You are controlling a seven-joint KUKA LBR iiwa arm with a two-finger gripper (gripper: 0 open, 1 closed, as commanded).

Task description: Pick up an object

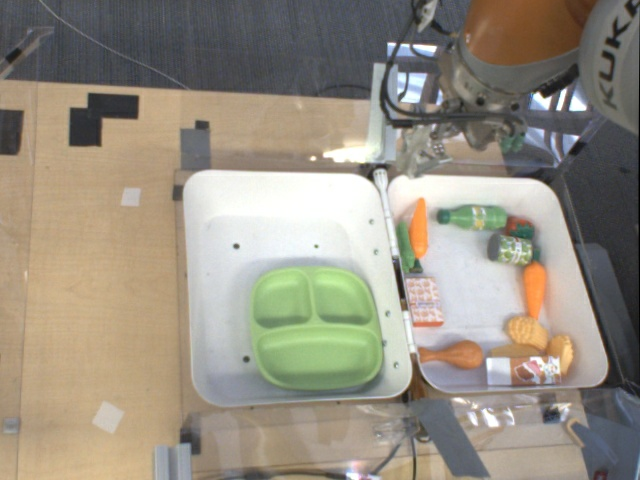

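My gripper (425,154) hangs over the far rim of the right bin (580,268), near its back left corner, open with nothing between its fingers. Below it in the bin lie an orange carrot (419,226) beside a green vegetable (406,244), and a green bottle (472,217). Farther right are a green can (512,250) and a second carrot (535,288). A pink box (425,301), a brown drumstick (455,354), yellow pastry pieces (530,332) and a red-labelled packet (525,370) lie toward the near side.
The left bin (220,218) holds a green divided plate (315,326) at its near side. A metal frame and cables (400,78) stand behind the bins under the arm. Wooden bench (90,268) stretches to the left.
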